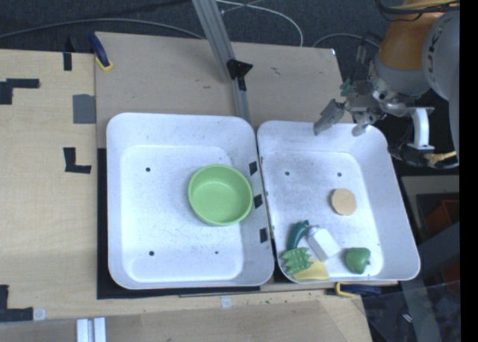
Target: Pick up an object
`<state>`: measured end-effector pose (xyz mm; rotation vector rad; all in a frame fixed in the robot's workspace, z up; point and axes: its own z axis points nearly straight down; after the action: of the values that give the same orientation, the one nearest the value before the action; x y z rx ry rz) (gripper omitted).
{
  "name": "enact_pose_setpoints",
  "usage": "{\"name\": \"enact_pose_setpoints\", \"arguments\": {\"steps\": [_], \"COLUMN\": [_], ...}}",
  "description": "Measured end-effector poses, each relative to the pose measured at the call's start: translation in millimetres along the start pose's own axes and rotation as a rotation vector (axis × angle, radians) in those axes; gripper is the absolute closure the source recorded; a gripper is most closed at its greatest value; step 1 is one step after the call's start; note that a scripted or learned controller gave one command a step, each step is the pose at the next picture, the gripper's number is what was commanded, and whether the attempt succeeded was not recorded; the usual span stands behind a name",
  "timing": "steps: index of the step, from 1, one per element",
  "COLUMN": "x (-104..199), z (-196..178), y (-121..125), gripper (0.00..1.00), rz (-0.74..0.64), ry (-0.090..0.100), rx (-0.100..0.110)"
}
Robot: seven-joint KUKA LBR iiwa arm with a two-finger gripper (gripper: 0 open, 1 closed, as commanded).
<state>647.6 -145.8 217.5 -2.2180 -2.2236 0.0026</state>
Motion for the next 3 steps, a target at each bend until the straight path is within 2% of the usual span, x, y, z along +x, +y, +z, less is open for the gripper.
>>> {"name": "enact_pose_setpoints", "arguments": {"steps": [1,3], "x": [0,2], "z": [0,88], "y": [0,2], "gripper": [0.00,0.00], "rz": [0.000,0.000], "ry": [0.000,0.000], "rx": [0.000,0.004]}}
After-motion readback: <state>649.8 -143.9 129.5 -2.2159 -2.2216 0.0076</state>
